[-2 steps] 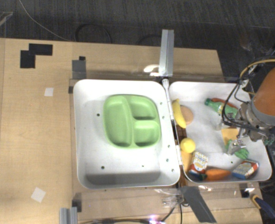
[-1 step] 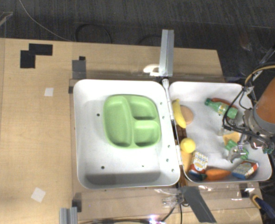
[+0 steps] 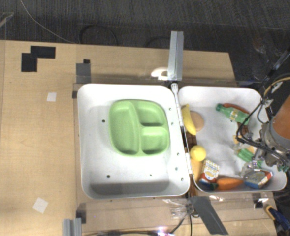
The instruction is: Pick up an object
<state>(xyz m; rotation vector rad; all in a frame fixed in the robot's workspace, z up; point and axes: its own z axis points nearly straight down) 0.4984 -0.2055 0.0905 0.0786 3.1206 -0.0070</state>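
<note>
Objects for picking lie scattered in the right bin (image 3: 218,95), and the pincer (image 3: 257,165) hangs low over that bin's near right corner, under the grey arm with its orange band (image 3: 288,116). Whether it stands apart or together I cannot tell; cables and the wrist hide it, and nothing can be seen clamped in it. Just below the pincer, toward the front wall of the bin, lies a small blue and red packet (image 3: 258,180), and just to the left of that packet an orange carrot (image 3: 229,183) rests along the front wall. Further left of the pincer sits a small carton with a printed label (image 3: 210,170), and beyond it a round yellow lemon (image 3: 198,153). Up and to the left, against the wall shared by the two bins, a banana (image 3: 187,119) lies beside a tan, egg-shaped thing (image 3: 197,121). Above the pincer, toward the far wall, a green bottle (image 3: 231,113) lies on its side, with a red-orange thing (image 3: 236,107) just behind it. Another green thing (image 3: 245,154) lies close to the pincer's left, partly under the cables. Well to the left, in the other bin (image 3: 93,132), a green divided tray (image 3: 138,127) lies flat. Both bins rest on the pale wooden tabletop (image 3: 31,132).
</note>
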